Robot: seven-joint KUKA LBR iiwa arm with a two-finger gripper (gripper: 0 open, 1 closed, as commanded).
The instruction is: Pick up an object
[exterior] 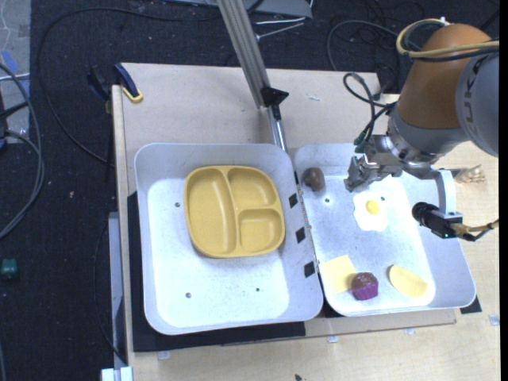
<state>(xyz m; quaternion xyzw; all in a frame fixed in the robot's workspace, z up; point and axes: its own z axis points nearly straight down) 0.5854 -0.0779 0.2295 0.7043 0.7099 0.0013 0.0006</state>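
In the right bin (452, 272) lie a fried egg (371, 213), a brown round object (313, 178), a yellow cheese square (336, 272), a purple object (364, 286) and a yellow slice (408, 281). My gripper (359, 175) hangs over the bin's far part, just above and left of the egg and right of the brown object. Nothing shows between its fingers.
The left bin (159, 292) holds a yellow divided tray (235, 210). A metal pole (246, 42) slants down to the gap between the bins. Cables hang by the arm at the right. Bare bench lies behind the bins.
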